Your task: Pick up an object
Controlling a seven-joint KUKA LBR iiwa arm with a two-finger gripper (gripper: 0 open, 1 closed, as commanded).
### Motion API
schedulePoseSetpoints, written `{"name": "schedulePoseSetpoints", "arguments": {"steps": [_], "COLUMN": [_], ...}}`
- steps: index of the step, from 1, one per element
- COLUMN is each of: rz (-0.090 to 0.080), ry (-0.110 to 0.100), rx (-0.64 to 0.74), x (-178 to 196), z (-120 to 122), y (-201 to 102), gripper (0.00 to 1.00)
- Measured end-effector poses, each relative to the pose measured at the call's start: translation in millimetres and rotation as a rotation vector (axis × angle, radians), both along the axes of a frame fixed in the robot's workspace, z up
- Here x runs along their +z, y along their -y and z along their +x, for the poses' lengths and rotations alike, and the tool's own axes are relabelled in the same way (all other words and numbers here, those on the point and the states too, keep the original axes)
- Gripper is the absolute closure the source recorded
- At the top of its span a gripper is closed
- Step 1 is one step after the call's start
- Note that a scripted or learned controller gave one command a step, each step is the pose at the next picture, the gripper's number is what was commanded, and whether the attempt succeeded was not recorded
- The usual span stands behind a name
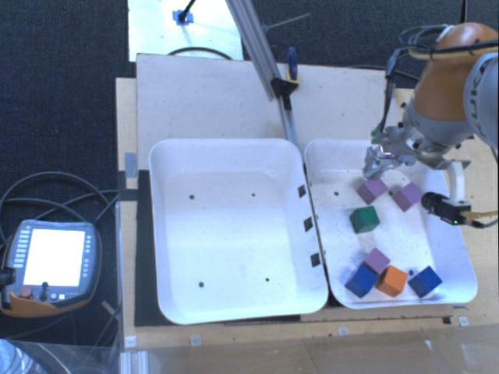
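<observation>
The right bin (460,283) on the worktop holds seven blocks: three purple, two blue, one green (364,219), one orange (392,280). The hand (377,164) hovers over the far purple block (373,188); whether it is closed, I cannot tell.

Two white bins (234,150) hold three purple cubes (373,188), one green cube (364,220), two blue cubes (362,280) and one orange cube (391,280), on a beige tabletop (203,92).
</observation>
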State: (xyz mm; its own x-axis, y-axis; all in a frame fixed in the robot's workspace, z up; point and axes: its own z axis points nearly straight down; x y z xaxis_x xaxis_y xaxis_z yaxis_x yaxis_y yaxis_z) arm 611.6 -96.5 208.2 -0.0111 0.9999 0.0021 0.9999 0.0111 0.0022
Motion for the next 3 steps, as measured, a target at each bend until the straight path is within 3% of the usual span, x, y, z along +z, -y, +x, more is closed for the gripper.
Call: {"name": "schedulePoseSetpoints", "arguments": {"steps": [2, 3], "rz": [0.000, 0.000], "ry": [0.001, -0.002], "rx": [0.001, 0.000], "x": [25.8, 18.3], "z": [15.4, 4.7], "y": [-115.0, -169.1], "gripper": [1.00, 1.00]}}
